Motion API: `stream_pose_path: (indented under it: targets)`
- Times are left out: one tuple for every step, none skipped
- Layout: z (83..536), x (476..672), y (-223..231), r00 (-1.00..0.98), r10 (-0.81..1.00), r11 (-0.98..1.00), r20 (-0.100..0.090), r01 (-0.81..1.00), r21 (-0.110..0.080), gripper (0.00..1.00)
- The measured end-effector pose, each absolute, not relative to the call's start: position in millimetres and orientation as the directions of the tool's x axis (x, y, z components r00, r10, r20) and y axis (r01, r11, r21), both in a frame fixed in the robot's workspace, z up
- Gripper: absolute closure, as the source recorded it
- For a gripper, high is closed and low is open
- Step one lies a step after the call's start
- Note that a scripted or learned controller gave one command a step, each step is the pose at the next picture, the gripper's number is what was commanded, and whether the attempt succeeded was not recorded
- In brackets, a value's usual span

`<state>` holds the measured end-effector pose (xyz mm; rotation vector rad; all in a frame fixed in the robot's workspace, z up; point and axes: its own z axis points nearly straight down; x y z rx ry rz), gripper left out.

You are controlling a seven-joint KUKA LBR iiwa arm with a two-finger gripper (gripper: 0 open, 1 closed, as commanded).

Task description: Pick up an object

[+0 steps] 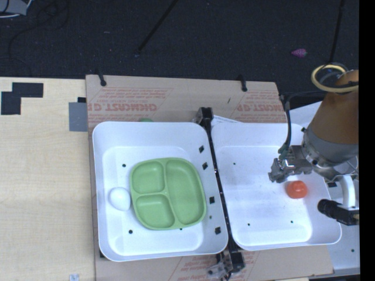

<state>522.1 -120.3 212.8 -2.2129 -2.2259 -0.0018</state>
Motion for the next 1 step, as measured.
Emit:
stream_pose_path:
  targets:
    - [211.8, 539.5, -79.5, -0.004, 1.0, 0.004, 0.002, 1.0, -0.002, 1.0]
